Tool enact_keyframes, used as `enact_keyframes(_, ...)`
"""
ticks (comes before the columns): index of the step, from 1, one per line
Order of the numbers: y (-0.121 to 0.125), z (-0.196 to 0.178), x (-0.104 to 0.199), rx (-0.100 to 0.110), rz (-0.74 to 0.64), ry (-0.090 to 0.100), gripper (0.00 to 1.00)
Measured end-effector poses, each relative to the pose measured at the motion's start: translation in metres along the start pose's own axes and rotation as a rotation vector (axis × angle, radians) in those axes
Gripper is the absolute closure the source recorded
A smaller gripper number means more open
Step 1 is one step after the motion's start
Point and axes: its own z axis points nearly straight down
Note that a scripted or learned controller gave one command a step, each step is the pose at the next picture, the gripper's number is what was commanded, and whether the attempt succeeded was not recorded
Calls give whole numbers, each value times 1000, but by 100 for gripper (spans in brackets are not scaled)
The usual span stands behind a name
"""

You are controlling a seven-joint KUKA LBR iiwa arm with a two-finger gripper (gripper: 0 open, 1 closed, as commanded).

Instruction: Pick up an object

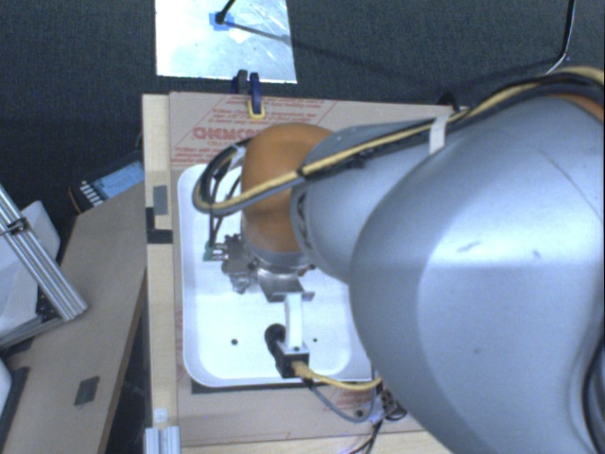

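The grey arm [454, 272] reaches in from the right and covers most of the scene. Its orange band [269, 192] sits above the wrist, which hangs over the middle of the white bin [203, 348]. The jaws point down into the bin beneath the wrist, and the wrist hides them from above, so I cannot tell whether they are open or shut, or whether they have hold of anything. Whatever lies under the wrist is hidden as well, so neither the place of an object to be picked nor the way its long axis runs can be told. The bare near-left part of the bin floor shows two small dark dots [233, 340]. The bin rests on a brown cardboard sheet [284, 121] with red lettering, which lies on the tabletop [159, 301]. A blue and yellow clamp [251, 93] grips the sheet's far edge. Beyond it a shiny silver sheet [222, 26] lies on the dark floor. At the left edge a slanted aluminium rail [38, 263] stands well apart from the bin.
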Motion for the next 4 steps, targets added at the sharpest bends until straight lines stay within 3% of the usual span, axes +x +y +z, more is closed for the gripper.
enact_keyframes(1,77,-10,0,-8,-1,0,100)
enact_keyframes(2,148,-48,-5,-11,-2,1,100)
enact_keyframes(3,152,-198,1,-17,-4,4,100)
enact_keyframes(4,116,-139,-8,4,2,-3,100)
